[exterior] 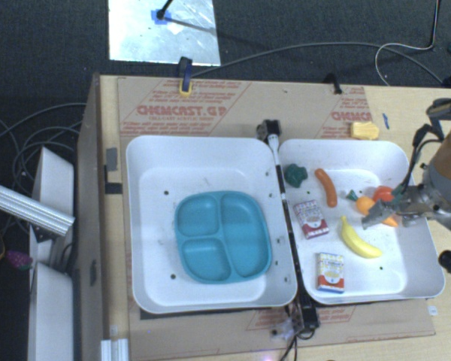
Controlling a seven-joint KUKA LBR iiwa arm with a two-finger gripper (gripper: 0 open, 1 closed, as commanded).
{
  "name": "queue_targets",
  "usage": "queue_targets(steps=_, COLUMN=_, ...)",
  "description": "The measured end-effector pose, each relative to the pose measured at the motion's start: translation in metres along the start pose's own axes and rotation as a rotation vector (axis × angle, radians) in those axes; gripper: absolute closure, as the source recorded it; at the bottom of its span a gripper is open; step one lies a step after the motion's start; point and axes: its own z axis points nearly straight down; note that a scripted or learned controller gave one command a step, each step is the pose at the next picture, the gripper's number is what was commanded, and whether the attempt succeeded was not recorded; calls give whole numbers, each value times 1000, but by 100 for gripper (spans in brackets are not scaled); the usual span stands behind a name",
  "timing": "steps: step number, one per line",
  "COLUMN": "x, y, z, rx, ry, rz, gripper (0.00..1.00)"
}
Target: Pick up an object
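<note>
Camera view, gripper (377, 215): I see it low in the right bin (417, 277); whether it grips anything I cannot tell.
Banana (358, 240): just near-left of the gripper, long axis running far-left to near-right.
Orange pieces (376, 199): crowded just beside the gripper, on its far side.

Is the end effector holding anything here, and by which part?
Cannot be told. The end effector sits low among the small orange items beside the banana, but no hold is visible.
</note>
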Motion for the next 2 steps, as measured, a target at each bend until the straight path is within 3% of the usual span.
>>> queue_targets(steps=1, x=-1, y=34, z=101, rx=-1, ry=0, rz=0, gripper=0)
queue_targets(steps=2, x=-1, y=35, z=90, rx=-3, ry=0, rz=-2, gripper=100)
